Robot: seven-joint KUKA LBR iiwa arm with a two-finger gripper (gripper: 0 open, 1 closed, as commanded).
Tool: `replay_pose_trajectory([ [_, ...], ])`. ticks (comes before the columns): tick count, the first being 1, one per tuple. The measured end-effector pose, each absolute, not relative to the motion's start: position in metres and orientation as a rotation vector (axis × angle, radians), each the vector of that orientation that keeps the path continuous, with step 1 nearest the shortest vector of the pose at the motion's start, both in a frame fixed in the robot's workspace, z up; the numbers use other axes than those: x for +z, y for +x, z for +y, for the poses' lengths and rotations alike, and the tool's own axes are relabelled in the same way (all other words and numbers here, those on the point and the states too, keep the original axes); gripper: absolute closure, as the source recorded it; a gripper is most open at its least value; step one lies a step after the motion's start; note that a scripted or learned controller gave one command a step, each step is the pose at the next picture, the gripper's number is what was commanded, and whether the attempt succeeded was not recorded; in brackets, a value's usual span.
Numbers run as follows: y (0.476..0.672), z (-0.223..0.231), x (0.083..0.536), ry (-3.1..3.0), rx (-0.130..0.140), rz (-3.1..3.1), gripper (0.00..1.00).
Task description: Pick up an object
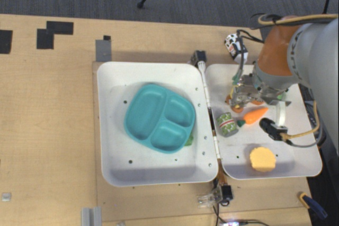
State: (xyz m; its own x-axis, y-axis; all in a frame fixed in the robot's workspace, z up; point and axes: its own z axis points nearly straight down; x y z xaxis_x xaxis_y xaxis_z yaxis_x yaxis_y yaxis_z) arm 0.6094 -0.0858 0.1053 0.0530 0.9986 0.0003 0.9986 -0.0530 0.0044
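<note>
A wooden bench (47, 129) carries two white bins; the left bin (114, 166) holds a teal divided plate (160, 117). The gripper (241, 99) hangs low over the right bin (296, 164); whether its jaws are wide or narrow cannot be told. An orange carrot (254, 115) lies just beside them, a green patterned ball (227, 124) slightly below-left, a yellow block (262, 159) farther below.

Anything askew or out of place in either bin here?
The teal divided plate in the left bin sits rotated, and something green peeks from under its lower right edge. The carrot, small patterned object and yellow piece lie loose in the right bin.
</note>
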Motion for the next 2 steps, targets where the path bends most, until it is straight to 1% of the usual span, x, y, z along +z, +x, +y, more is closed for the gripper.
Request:
replay_pose_trajectory([
  [1, 0.609, -0.086, 0.105, 2.277, 0.005, 2.16, 0.0],
  [2, 0.637, -0.085, 0.086, 2.151, 0.003, 2.286, 0.0],
])
